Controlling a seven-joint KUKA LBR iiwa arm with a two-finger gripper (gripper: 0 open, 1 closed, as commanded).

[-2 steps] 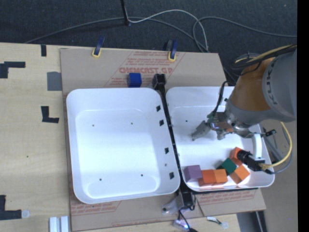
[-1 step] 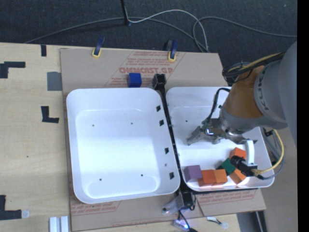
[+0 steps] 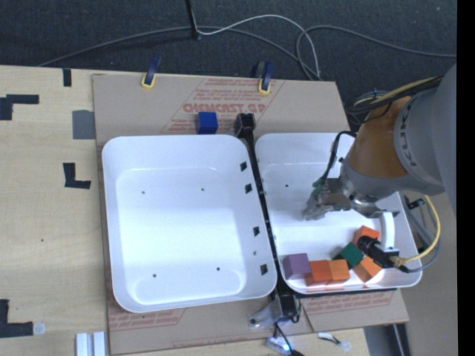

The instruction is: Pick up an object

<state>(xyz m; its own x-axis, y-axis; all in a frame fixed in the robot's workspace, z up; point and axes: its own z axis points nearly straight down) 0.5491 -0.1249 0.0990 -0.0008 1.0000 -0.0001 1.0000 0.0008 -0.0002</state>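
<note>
Scanning from the left: left bin bare, right bin holding blocks bunched in its near corner — purple block, orange blocks, green block. Tool hangs over bare bin floor just beyond them, likely lining up a grab; finger spread cannot be told.

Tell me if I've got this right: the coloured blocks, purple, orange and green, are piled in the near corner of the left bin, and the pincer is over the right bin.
One thing is off: the blocks lie in the near corner of the right bin, not the left bin. The camera view shows it. The pincer is indeed over the right bin.
</note>
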